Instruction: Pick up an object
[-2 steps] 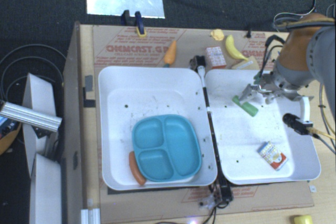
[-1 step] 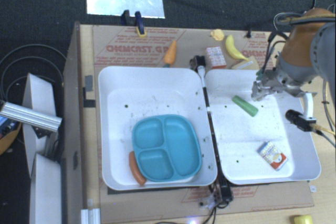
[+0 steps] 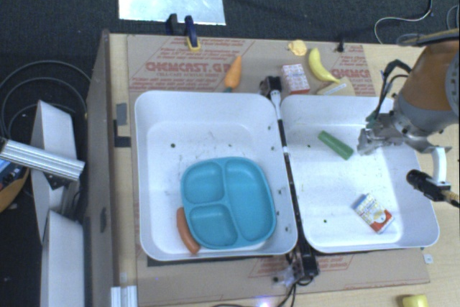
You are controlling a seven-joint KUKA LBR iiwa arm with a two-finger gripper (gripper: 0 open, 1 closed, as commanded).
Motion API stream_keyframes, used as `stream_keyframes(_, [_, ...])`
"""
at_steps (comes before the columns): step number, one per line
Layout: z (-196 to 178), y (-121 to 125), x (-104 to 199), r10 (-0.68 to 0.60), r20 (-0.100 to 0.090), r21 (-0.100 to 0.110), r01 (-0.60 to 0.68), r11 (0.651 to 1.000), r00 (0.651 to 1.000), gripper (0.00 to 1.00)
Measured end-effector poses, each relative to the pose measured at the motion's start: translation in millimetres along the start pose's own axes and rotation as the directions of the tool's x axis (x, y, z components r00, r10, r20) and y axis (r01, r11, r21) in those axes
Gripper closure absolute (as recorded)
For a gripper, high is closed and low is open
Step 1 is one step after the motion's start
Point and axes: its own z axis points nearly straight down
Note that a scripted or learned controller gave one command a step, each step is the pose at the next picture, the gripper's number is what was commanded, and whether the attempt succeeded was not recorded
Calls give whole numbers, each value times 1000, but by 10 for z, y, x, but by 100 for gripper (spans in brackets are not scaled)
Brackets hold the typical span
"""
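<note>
Clutter is sitting mostly leftward: a blue divided tray with an orange sausage touching its left edge. In the right bin, a green block is lying just left of the gripper, touching nothing; whether that claw is open I cannot tell. A small carton is lying nearer the front.

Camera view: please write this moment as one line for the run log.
arm: over right bin | gripper: just right of green block, nothing seen held | small carton: lying in right bin | blue tray: in left bin
</note>
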Motion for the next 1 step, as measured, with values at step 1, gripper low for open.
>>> stream_keyframes(1, [1, 21, 15, -3, 0, -3, 3, 1000, 1000, 0])
